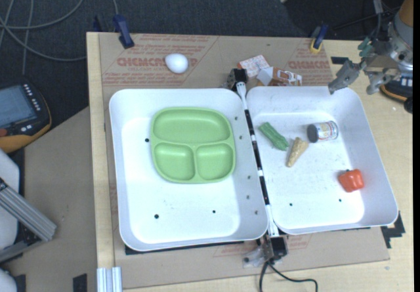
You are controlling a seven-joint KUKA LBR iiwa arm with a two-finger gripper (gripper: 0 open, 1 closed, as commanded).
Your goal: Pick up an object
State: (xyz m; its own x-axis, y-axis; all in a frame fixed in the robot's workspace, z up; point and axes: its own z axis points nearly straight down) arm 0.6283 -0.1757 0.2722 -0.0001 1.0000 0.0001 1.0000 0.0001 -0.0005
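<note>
Claw hangs off right bin's far right corner, spread open, nothing held; parked clear for an unblocked view. Can, green piece, cone, orange item lie inside.

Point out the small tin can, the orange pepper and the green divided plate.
Small tin can with dark lid [322, 131]: camera view, on its labelled side.
Orange pepper [352, 180]: camera view, on its body.
Green divided plastic plate [157, 128]: camera view, on its rim.

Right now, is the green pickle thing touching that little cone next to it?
Apart. The camera view shows a strip of white bin floor between the green pickle and the cone.
</note>
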